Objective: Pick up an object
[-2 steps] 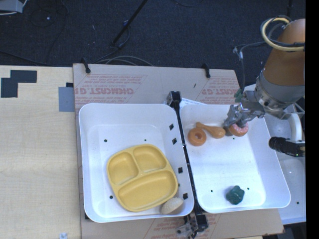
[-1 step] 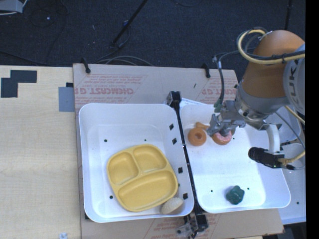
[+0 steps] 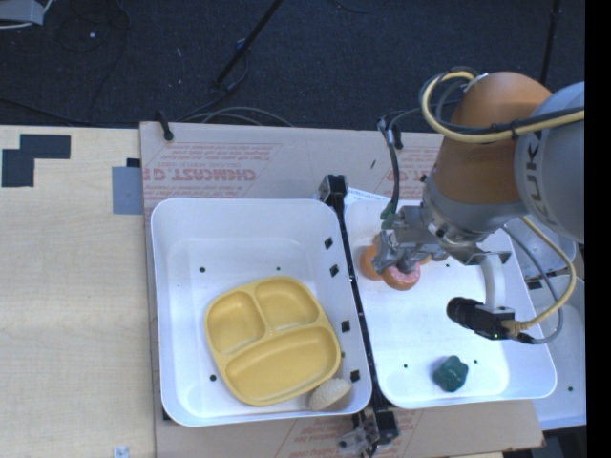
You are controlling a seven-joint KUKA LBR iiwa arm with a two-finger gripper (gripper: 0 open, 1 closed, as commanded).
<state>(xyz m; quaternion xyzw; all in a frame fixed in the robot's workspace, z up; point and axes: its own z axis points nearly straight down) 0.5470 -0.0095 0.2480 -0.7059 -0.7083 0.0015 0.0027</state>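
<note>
left bin point(image 3: 181, 256): tray point(image 3: 273, 339) sits toward 5 o'clock, ball point(image 3: 330, 394) touching tray's 5 o'clock edge at the bin's near wall | right bin point(image 3: 535, 375): gripper point(image 3: 389, 260) at 10 o'clock, disc point(image 3: 401, 275) just under it beside the divider | lump point(image 3: 451, 373) at 6 o'clock, well apart from disc

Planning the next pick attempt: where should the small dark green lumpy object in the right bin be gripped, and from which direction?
Grip the small dark green lumpy object across its middle, coming straight down from above. It is compact and roundish, sitting alone on the floor of the right white bin near the front wall, with free space on its sides for the fingers.
</note>
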